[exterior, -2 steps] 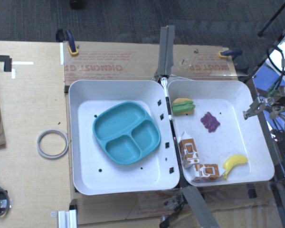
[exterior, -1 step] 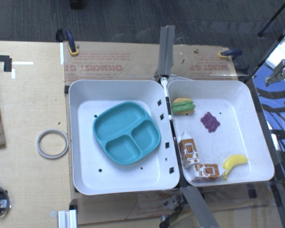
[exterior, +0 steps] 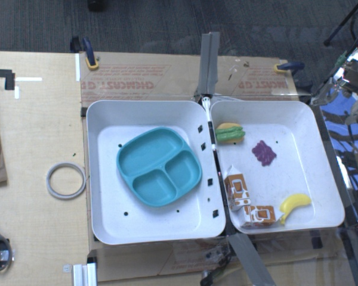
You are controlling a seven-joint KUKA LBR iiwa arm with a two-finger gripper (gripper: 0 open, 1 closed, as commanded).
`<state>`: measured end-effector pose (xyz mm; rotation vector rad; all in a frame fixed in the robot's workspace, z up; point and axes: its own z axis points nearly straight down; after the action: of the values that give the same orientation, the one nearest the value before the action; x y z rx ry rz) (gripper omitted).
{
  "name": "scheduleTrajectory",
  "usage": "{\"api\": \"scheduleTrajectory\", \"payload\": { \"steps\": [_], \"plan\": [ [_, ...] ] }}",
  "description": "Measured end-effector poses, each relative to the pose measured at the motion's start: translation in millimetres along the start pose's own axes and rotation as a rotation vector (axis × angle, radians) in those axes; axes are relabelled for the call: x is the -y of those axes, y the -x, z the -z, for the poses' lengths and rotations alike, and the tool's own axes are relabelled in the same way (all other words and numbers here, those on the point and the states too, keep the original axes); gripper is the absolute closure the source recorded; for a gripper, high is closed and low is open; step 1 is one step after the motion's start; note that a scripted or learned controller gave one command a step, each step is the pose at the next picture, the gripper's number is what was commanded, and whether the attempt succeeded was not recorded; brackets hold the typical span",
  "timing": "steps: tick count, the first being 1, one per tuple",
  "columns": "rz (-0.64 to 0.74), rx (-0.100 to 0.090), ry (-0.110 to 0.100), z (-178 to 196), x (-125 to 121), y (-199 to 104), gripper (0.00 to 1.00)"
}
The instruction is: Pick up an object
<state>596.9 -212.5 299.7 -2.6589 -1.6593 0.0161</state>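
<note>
Wooden table (exterior: pixel 36 124), cardboard sheet (exterior: pixel 143 79) behind two white bins; dark carpet (exterior: pixel 167 11) beyond. Left bin (exterior: pixel 95 159): teal divided plate (exterior: pixel 159 166). Right bin (exterior: pixel 322 154): banana (exterior: pixel 294 205), purple grapes (exterior: pixel 264 152), carton (exterior: pixel 237 193), green-and-yellow toy (exterior: pixel 230 133). Tape ring (exterior: pixel 65 180) on table; end effector: state cannot be told.

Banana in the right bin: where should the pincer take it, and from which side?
Grip the yellow banana across its curved middle, coming straight down from above. It lies flat on the floor of the right bin, close to the front-right wall, with open floor on its far side. The carton sits just to its left, so fingers should close across the narrow width.
</note>
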Motion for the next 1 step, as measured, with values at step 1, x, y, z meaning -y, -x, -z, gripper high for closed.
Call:
{"api": "scheduleTrajectory", "payload": {
  "steps": [1],
  "plan": [
    [-0.262, -0.001, 0.001, -134.6, 10.6, -23.8, 0.00]
  ]
}}
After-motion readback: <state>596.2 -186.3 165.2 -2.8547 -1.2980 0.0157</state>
